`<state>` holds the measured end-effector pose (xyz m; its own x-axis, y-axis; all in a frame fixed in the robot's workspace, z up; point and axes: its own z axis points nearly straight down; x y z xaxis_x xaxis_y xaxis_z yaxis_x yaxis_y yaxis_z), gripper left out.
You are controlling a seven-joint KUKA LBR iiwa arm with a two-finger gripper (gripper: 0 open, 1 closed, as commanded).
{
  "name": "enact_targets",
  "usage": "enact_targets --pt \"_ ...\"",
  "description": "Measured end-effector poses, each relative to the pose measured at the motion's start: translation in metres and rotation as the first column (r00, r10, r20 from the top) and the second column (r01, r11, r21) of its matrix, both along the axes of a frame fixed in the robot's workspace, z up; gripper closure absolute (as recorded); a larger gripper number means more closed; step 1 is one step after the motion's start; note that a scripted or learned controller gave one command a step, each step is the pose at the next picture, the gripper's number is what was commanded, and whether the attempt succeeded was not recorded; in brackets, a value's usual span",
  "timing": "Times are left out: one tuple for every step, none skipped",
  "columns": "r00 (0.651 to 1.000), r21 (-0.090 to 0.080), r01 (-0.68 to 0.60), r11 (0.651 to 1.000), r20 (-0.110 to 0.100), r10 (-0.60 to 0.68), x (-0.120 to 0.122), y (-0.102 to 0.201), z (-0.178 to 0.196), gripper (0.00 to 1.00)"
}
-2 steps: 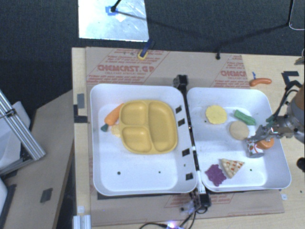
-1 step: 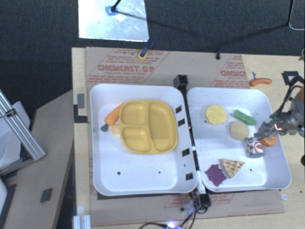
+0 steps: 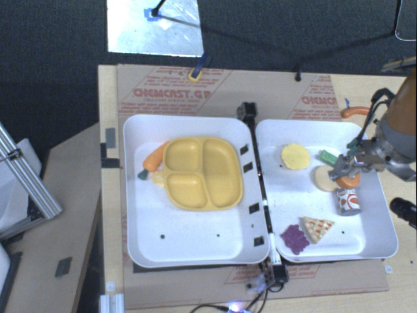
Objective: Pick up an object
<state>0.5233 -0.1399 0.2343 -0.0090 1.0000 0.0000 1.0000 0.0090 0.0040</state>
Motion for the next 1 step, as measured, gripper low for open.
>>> enact_targets --pt "1.000 0.001 -0.001 1.000 -0.001 0.001 0.0173 0.0476 0.0079 1.00"
